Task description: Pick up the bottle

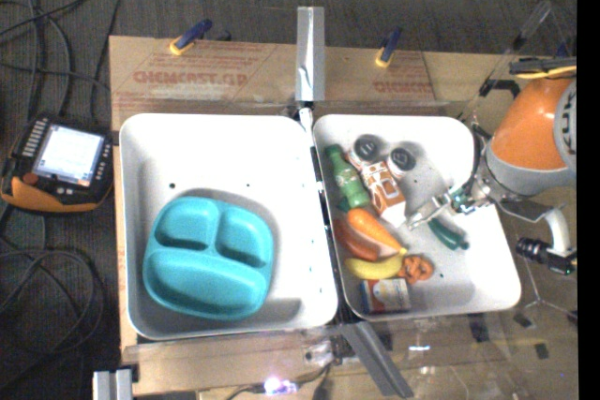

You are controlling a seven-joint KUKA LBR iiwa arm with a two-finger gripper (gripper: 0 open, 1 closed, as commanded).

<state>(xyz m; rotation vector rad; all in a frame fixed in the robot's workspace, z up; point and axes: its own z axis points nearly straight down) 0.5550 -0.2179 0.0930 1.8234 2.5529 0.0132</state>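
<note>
The green bottle (349, 180) lies in the right bin (487, 286), against its left wall, with the small carton (382, 185) just beside it and the carrot (368, 234) near its lower end. The gripper (433, 210) hovers near the middle of this bin, beside a dark green tool (451, 234), well apart from the bottle. Its fingers look slightly spread and they pinch nothing, though the view is not sharp there. The risk, I think, is the crowding: a finger coming down could hit the wall or the carton, or close on the carrot instead
</note>
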